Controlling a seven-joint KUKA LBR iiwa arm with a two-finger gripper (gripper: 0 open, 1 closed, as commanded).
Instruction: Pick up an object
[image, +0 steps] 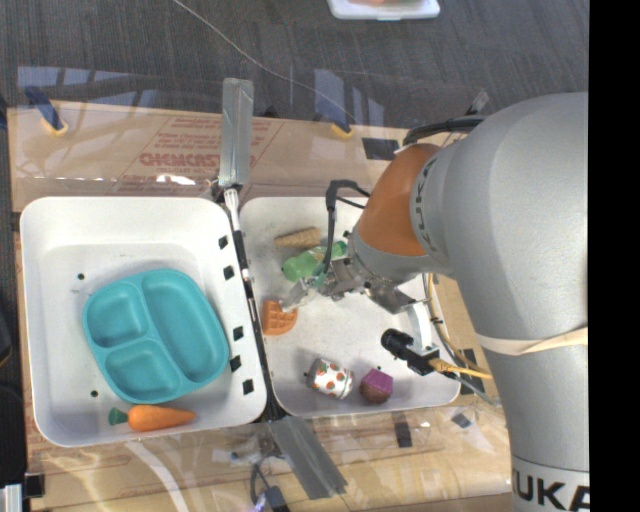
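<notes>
gripper (312, 285) lowered in right bin (420, 395) beside green object (299, 266) | finger spread cannot be told | nothing seen held

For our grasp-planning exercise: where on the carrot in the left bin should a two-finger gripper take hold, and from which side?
Grip the carrot across the middle of its orange body, coming straight down from above. It lies flat and lengthwise along the left bin's near wall, beside the teal divided plate, so the fingers probably fit best closing across its narrow width.

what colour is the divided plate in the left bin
Teal, a solid turquoise-blue; the divided plate shows clearly in the camera view.
</notes>
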